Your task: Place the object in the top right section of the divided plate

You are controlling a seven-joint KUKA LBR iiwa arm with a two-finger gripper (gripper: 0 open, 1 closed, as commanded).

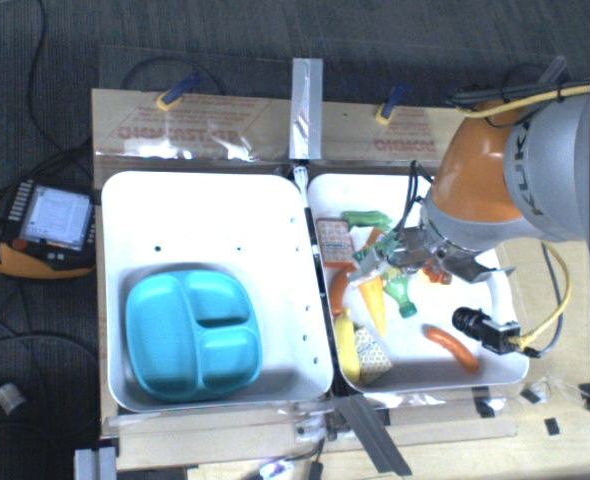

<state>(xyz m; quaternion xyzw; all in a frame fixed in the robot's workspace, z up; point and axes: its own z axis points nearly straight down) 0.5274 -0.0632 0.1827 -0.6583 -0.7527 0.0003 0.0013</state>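
**Reaching into the toy pile, pick not yet secured**

Hovering low over the right bin (505,313), the gripper (407,256) sits among a heap of small play-food pieces in the camera view. Whether its jaws are apart or together cannot be told; the wrist and its cabling hide them. Nothing is visibly held, so by my reading the step in hand is the pick, with the carry and placement not yet done.

Just beside the gripper lie a yellow cone-like piece (373,303), a green bottle-shaped toy (403,295) and an orange-red piece (339,288); a red-orange sausage shape (452,346) rests apart nearer the front wall. Which one is the object, I cannot tell. All look like smooth moulded plastic, rounded and likely slippery.

The divided plate (192,330) lies in the left bin (205,208), glossy turquoise, with raised ridges. Its top right section (221,302) is small, so the next move calls for a firm grip, then a precise drop.
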